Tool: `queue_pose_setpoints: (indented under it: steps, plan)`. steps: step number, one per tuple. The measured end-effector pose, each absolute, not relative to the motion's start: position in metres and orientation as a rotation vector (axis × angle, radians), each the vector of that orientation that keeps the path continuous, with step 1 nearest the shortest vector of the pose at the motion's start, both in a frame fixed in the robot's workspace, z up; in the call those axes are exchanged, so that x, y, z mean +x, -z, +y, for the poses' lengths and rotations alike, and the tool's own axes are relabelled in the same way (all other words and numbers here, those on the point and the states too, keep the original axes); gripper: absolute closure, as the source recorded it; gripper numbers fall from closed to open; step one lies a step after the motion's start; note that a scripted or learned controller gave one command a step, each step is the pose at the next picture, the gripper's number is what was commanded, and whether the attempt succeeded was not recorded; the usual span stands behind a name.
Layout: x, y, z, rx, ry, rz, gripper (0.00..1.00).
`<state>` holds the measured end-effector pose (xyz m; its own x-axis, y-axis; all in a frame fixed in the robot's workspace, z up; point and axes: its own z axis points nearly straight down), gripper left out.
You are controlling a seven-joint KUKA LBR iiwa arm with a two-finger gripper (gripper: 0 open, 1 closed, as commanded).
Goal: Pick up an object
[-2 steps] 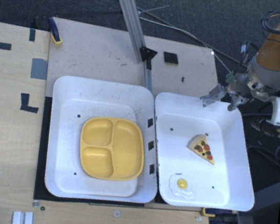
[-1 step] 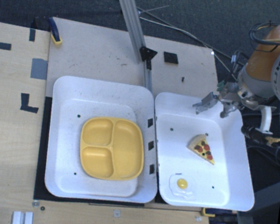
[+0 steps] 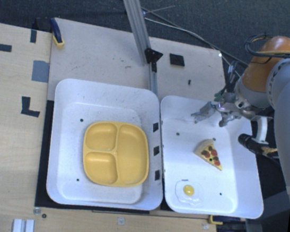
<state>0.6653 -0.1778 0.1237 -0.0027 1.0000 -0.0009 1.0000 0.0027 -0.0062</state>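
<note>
In the right bin [image 3: 241, 191], a toy pizza slice [image 3: 210, 153] lies near the middle and a toy fried egg [image 3: 188, 191] lies near the front edge. A yellow divided plate [image 3: 115, 153] rests in the left bin [image 3: 63, 128]. My gripper [image 3: 213, 116] hangs over the far part of the right bin, up and slightly left of the pizza slice. It is open, with its fingers [image 3: 201, 114] spread and nothing between them.
A slanted metal pole [image 3: 139, 26] comes down to the far end of the gap between the bins. Small black clips [image 3: 156, 151] sit along the divide between the bins. The grey and orange arm [image 3: 280, 67] occupies the right side.
</note>
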Motion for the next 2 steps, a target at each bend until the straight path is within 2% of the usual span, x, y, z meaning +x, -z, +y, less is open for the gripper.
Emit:
queue_pose_setpoints:
  steps: [1,2]
  plan:
    - [0.666,-0.084,-0.177,-2.219,-0.003,-2.226,0.0]
    - [0.667,-0.097,-0.178,-2.222,-0.002,-2.232,1.0]
